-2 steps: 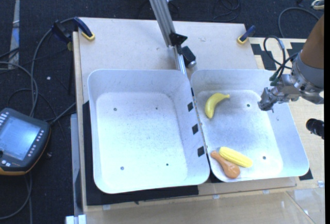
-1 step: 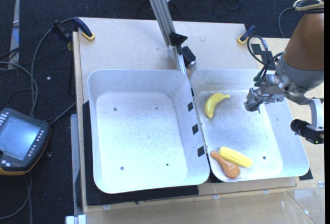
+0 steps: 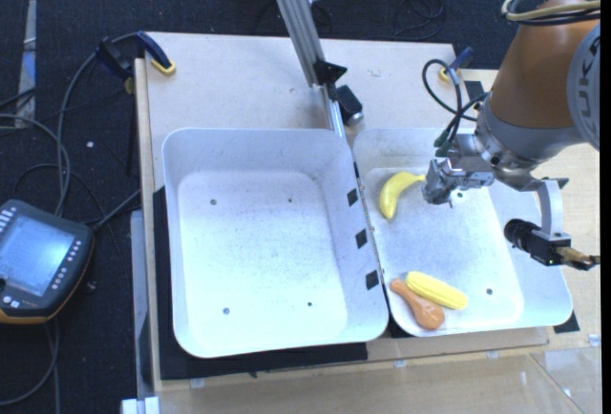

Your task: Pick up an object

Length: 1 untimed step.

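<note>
Spreading under everything is the pale desk (image 3: pixel 239 78), and on it sit two shallow white bins side by side. The left bin (image 3: pixel 191 164) is the larger in this slanted view; the right bin (image 3: pixel 496 255) holds the few loose things. Over the right bin's far half hangs the arm (image 3: pixel 539 88), grey with its orange band, reaching in from the right and ending in the pincer (image 3: pixel 441 190), which sits low over the bin floor. Whether its fingers are apart or together I cannot tell; they are too dark and small against the wrist hardware, and nothing visibly sits between them.

The nearest candidate is the banana (image 3: pixel 396 193), lying in the right bin's far left part, close to the wall shared with the other bin. It lies just to the left of the pincer in this view, near but seemingly apart from it. Its long axis runs on a slant, from its upper end near the pincer down toward the dividing wall, so a grasp would probably need to close across that curve.

Well apart, at the near edge, a yellow corn-like piece (image 3: pixel 437 290) rests against a smaller orange piece (image 3: pixel 420 307).
</note>
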Motion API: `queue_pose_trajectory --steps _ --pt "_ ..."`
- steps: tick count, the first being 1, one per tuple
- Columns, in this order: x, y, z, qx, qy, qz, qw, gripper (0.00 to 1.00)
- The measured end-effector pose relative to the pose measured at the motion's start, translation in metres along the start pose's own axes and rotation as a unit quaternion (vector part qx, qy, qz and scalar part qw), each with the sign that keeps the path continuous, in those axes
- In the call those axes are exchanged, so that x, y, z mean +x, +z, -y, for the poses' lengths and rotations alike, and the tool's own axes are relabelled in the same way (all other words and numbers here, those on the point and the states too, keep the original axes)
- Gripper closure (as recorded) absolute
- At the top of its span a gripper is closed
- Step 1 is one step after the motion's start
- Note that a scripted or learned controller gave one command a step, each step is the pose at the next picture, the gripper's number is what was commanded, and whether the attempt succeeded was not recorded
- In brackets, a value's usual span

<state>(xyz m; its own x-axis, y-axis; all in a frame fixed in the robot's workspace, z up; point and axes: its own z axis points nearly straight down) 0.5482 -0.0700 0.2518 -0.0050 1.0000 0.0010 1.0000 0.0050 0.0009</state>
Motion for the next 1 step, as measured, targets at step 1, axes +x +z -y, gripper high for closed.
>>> queue_pose_trajectory --steps 1 --pt "0.0617 0.0078 -0.0064 0.001 0.0 0.0 1.0 1.0"
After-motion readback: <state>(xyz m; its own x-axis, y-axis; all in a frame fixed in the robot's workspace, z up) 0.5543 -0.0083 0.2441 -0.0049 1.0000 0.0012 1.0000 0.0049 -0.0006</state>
